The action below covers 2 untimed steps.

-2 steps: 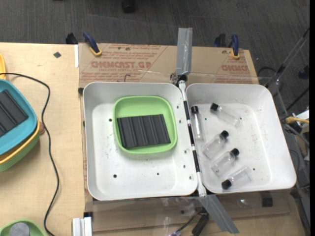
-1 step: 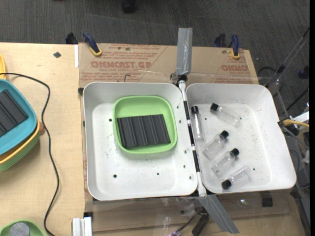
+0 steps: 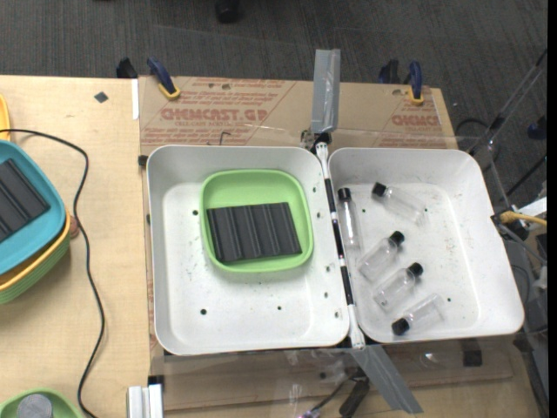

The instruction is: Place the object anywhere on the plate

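- Camera view: two white bins side by side on the bench. The left bin (image 3: pixel 174 320) has a green plate (image 3: pixel 257 220) sitting toward its back half, and there's a dark ribbed pad (image 3: pixel 252 232) lying flat on the plate.
- The right bin (image 3: pixel 487 312) is where the stuff to move is: several small clear bottles with black caps. One lies right along the divider (image 3: pixel 345 216), one is near the back (image 3: pixel 387 193), one in the middle (image 3: pixel 383 252), one just below that (image 3: pixel 400 281) and one near the front edge (image 3: pixel 418 313). So the task's object is in the right bin, none of them on the plate yet.
- Can't say anything about the gripper, whether it's open, closed or carrying something; I just can't tell.
- My guess is the job hasn't really started: a bottle has to be picked before anything else.
- What could go wrong:
  - these bottles are round, clear and lying on their sides, so they'll probably roll or squirt out when pinched
  - the middle two are close together, so going for one could knock the other
  - the one against the divider leaves little room for a finger on that side
  - dropped on the ribbed pad, a bottle might roll off the plate
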### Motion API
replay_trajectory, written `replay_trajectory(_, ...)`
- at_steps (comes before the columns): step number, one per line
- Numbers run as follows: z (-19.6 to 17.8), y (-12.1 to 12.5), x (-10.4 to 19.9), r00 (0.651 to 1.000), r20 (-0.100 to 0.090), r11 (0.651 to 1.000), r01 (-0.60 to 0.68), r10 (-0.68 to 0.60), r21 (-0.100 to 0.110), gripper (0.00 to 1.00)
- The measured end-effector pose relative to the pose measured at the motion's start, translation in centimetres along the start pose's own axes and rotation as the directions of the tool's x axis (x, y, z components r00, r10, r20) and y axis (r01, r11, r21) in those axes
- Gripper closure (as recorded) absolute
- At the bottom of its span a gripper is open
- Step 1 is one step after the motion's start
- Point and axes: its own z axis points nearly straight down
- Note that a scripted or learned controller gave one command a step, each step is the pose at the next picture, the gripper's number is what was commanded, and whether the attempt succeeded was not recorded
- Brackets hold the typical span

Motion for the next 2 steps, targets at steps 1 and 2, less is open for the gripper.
replay_trajectory(1, -3.3, 0.1, 0.0, 1.000, -0.001, 1.000, 0.006, -0.006, -0.003, 0.00)
replay_trajectory(2, -10.7, 0.0, 0.0, 1.000, 0.000, 1.000, 0.006, -0.006, -0.003, 0.00)
